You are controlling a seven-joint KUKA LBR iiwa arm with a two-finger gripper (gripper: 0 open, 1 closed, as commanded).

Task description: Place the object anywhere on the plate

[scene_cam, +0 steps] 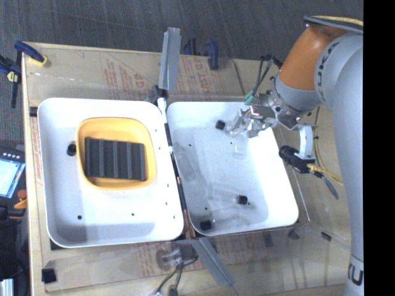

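Two shallow white bins are seen side by side on the bench; in the left bin (55, 221) a yellow plate (115, 152) is set, rounded at its corners, and on it a dark ribbed tray (115, 158) is laid flat, covering most of its middle; a small dark spot is seen on the bin floor just left of the plate. The arm (308, 60) is brought in from the right, its orange band lying above the far right corner of the right bin (278, 208); the gripper (242, 123) is held over the far part of that bin, close to its floor; whether anything is gripped, or how the pincer stands, cannot be told, since the metal there is blurred against the white. A small clear object (239, 150) is faintly seen on the bin floor just near of the gripper; it is well apart from the plate. Other clear pieces are scattered in the near part of the right bin, among them one with a dark cap (242, 199), and a dark knob (220, 125) lies just left of the gripper.
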